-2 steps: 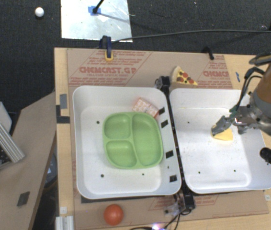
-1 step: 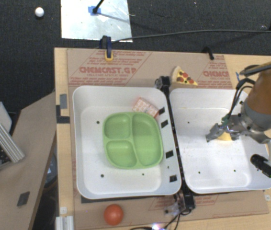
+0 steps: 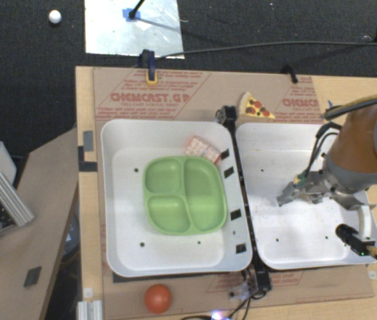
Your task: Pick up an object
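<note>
My gripper (image 3: 287, 197) reaches in from the right and hangs low over the right bin (image 3: 268, 145), near its middle. Its grey fingers point left and down, and I cannot make out anything between them. In the left bin (image 3: 118, 145) lies a green divided plate (image 3: 184, 195). A small pink-and-white packet (image 3: 204, 149) rests just beyond the plate's far edge. The arm's orange band (image 3: 355, 139) stands above the right bin's right side.
A toy pizza slice (image 3: 256, 107) lies on the cardboard behind the bins. An orange-red ball (image 3: 158, 299) sits on the bench in front of the left bin. Black clips line the divider between the bins. A blue-and-yellow clamp (image 3: 149, 67) holds the cardboard's far edge.
</note>
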{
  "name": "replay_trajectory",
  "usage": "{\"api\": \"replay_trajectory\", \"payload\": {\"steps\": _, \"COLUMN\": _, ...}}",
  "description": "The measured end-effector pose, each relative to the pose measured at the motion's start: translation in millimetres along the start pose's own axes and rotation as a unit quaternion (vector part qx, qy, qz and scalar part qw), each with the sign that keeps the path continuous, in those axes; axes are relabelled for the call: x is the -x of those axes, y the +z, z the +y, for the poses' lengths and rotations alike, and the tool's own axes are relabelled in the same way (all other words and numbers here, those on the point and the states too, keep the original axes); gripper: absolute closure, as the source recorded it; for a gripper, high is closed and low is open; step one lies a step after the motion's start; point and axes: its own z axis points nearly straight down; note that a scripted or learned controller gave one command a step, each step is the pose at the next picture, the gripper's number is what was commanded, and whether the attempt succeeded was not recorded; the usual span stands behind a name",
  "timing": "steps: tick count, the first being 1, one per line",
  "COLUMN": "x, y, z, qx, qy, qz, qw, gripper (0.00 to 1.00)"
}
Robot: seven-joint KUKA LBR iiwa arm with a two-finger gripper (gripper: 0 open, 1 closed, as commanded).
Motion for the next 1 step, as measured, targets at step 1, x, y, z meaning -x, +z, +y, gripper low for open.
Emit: {"api": "replay_trajectory", "payload": {"steps": 1, "x": 0.5, "y": -12.3, "z": 0.9, "qx": 0.002, "qy": 0.0, "qz": -0.001, "qw": 1.0, "gripper": 1.0}}
